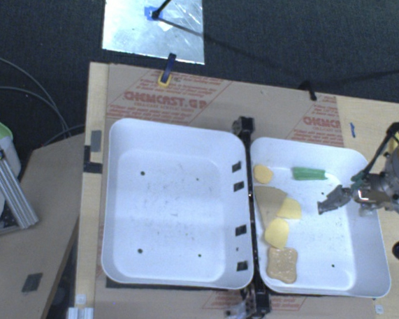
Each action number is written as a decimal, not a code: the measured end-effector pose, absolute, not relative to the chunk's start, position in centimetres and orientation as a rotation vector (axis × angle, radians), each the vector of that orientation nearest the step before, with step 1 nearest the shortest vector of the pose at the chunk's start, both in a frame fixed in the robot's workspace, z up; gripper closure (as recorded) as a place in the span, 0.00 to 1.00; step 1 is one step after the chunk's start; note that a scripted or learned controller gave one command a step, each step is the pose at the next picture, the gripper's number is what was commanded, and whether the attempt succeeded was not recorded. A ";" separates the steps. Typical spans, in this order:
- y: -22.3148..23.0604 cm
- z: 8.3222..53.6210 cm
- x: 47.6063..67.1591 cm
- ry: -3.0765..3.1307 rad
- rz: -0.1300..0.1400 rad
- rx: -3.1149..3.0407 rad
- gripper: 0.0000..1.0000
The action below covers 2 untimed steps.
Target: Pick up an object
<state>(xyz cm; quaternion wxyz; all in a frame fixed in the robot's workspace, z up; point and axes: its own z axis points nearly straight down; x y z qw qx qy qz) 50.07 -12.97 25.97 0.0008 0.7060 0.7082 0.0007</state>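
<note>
The right bin holds a green stick-shaped piece near its back, a small yellow round piece, a tan flat piece, two yellow pieces and a beige textured square at the front. My gripper hangs over the right bin's middle right, just right of the yellow pieces and below the green stick. I see nothing held between its tips.
The left bin lies beside the right one, with a black divider between them. Both rest on a cardboard sheet. A metal frame stands at far left.
</note>
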 end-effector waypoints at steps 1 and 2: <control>-9.0 10.8 49.8 2.236 -0.009 2.224 0.00; -8.9 8.6 55.6 2.225 0.008 2.211 0.00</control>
